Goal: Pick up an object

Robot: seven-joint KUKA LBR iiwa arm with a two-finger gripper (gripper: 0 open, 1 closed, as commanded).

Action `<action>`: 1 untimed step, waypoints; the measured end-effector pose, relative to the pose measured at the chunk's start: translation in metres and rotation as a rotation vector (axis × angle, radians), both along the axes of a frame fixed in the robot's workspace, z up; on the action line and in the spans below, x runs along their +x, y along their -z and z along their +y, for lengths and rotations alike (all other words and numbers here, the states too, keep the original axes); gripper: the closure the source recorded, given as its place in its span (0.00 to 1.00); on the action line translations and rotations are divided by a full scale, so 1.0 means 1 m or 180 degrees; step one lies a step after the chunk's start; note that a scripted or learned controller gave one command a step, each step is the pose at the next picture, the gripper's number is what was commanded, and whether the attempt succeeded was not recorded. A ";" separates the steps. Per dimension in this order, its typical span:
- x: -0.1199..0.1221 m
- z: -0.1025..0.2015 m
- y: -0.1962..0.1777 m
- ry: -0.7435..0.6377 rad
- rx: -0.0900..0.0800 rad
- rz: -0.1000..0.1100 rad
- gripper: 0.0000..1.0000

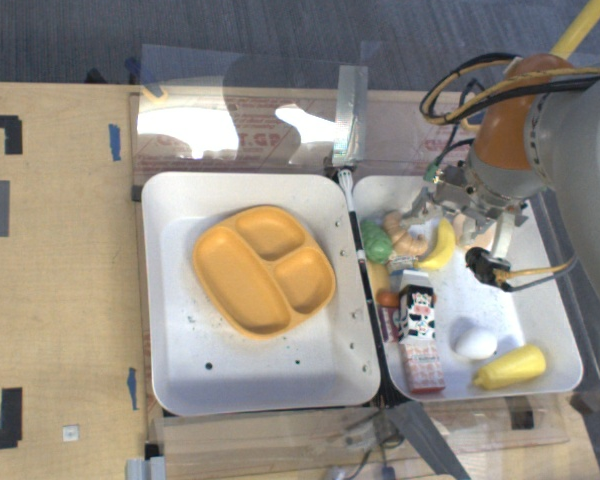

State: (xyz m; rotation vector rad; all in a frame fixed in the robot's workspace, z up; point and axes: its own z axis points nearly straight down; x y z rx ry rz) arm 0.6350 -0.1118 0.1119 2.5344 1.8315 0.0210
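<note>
My gripper (442,218) hangs low over the back left of the right bin (540,303), under the arm's orange band. Directly beneath it lie a yellow banana (440,251) and a beige lumpy item (412,239), with a green round piece (377,245) just to their left. The gripper's body hides how it meets these things. Further forward stand a cow-patterned carton (417,315) on a pink box (422,366), a white egg (474,344) and a yellow oblong fruit (510,366).
The left bin (180,368) holds a yellow divided plate (264,269). A small red-orange item (387,298) lies by the divider between the bins. A black cable (510,271) loops over the right bin's middle. A clear panel (240,118) stands behind the bins.
</note>
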 end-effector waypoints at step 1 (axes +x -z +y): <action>0.009 -0.012 -0.092 0.0390 0.0014 0.0055 0.00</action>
